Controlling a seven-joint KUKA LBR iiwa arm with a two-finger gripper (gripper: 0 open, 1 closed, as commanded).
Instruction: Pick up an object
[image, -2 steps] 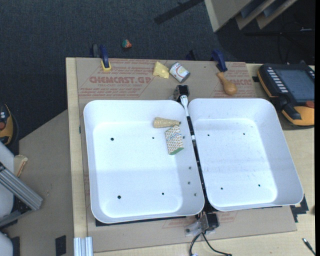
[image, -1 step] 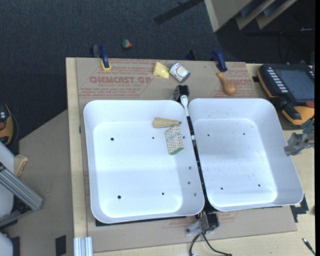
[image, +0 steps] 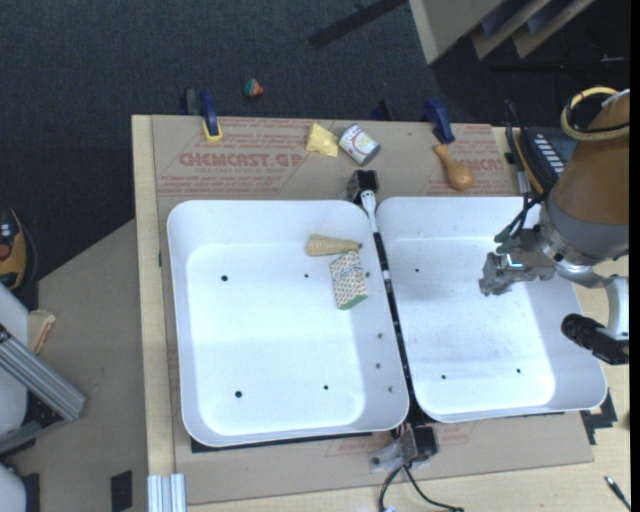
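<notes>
Two objects lie in the left bin (image: 200, 330) near its far right corner: a tan cone-shaped piece (image: 331, 245) and, just below it, a small patterned green-and-white packet (image: 348, 279). My gripper (image: 497, 277) hangs over the right bin (image: 480, 385), in its right half toward the far side, well apart from both objects. Nothing shows between its fingers.
On the cardboard behind the bins lie a yellow wedge (image: 322, 140), a small white box (image: 359, 144) and a tan wooden piece (image: 454, 168). Blue clamps (image: 209, 116) hold the board's far edge. A black clip (image: 364, 185) sits where the bins meet.
</notes>
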